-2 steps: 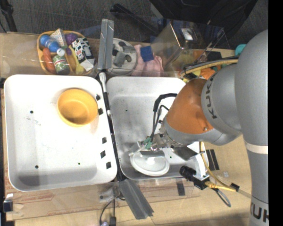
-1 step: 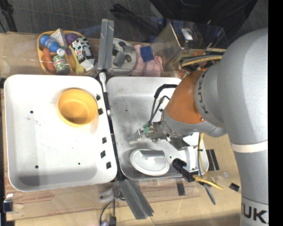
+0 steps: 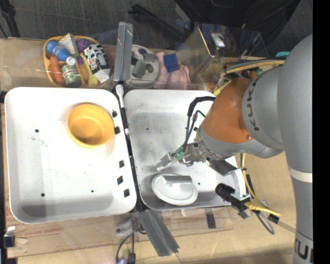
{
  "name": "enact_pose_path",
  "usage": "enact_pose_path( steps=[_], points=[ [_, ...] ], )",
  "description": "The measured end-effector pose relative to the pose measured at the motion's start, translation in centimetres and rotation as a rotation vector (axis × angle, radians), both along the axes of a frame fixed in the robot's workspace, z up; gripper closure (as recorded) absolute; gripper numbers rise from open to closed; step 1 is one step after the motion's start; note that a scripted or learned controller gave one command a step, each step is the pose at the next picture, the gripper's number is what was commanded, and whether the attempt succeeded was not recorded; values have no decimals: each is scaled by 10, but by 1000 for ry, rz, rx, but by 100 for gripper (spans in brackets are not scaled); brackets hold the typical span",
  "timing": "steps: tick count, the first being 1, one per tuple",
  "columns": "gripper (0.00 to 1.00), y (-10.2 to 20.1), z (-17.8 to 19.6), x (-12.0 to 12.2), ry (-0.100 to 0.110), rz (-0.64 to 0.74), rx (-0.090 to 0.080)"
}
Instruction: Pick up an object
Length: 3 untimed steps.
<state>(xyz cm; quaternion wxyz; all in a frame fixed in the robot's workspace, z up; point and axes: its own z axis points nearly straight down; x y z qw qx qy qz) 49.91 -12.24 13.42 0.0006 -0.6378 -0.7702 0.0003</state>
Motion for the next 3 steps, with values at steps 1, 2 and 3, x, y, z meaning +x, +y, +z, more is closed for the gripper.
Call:
enact_pose_path(
  steps=[1, 2, 3],
  points=[
    [0, 26, -44, 13, 4, 55, 2],
    [0, 11, -43, 82, 3, -287, 0],
    [0, -33, 102, 80, 2, -421, 0]
  ],
)
